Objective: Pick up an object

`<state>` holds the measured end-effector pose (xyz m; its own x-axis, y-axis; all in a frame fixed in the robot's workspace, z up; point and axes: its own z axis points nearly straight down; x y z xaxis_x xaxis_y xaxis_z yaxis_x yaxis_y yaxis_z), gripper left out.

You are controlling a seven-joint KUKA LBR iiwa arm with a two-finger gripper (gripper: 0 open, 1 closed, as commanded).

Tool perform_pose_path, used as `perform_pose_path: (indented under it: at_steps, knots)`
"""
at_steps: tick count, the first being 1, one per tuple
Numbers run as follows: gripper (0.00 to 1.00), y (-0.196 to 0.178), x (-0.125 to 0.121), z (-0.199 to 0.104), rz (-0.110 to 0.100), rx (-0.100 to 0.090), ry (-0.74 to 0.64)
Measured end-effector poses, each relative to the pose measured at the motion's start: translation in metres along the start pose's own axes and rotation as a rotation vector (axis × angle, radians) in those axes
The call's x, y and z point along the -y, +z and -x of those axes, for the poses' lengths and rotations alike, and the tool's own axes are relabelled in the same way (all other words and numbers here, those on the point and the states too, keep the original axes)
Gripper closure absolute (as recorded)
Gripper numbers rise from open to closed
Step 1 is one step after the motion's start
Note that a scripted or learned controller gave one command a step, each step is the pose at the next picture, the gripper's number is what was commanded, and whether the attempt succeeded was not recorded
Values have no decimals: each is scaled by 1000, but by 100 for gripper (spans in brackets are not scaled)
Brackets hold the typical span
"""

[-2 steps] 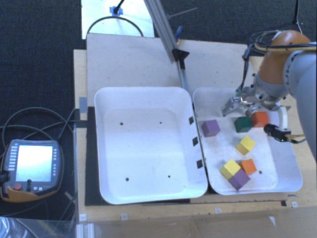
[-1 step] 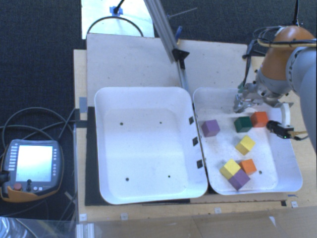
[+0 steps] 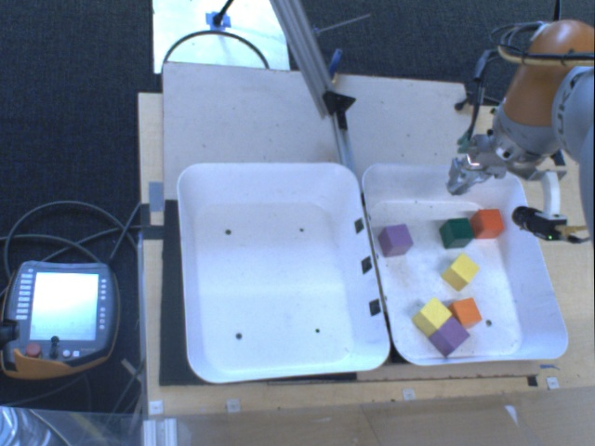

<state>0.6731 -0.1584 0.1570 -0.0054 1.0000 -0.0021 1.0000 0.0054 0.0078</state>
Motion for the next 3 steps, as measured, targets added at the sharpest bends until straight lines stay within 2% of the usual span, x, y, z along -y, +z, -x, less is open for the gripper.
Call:
perform_pose_path:
  at_steps: [2,3]
  knots:
    - [100,-94,-3,6,0,0,0]
    - [100,-88,4,-55,-6,-4,-5]
